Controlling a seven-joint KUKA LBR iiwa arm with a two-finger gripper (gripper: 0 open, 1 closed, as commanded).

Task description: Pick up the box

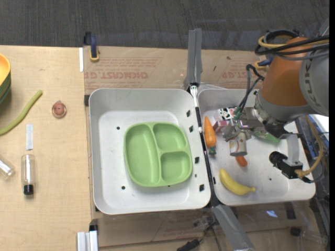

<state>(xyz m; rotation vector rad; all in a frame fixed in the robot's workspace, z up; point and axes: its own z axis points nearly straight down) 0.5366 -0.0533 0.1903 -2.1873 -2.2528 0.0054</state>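
**Desk:** Where is the arm on your feed?

**Me:** I see the arm [285, 85] coming in from the right edge of the frame, with its orange band over the right bin [261, 192]. The gripper [238, 146] hangs over the middle of that bin, pointing down.

**Desk:** Is the claw open or closed?

**Me:** I can't tell. From this slant the tip is a grey blur, so I won't guess. I see nothing held in it.

**Desk:** And the box?

**Me:** The box [226, 114] is small and white with coloured print. It lies in the upper left part of the right bin, near the far wall. It is just right of the top of the carrot [209, 132], and up-frame and slightly left of the gripper.

**Desk:** What else is in that bin?

**Me:** A small reddish piece [241, 161] lies just below the gripper. A banana [235, 183] lies toward the near wall. Something green [268, 136] sits under the wrist, but it is too hidden for me to name.

**Desk:** And the left bin?

**Me:** The left bin [104, 192] holds a green divided plate [157, 153], lying flat in the middle.
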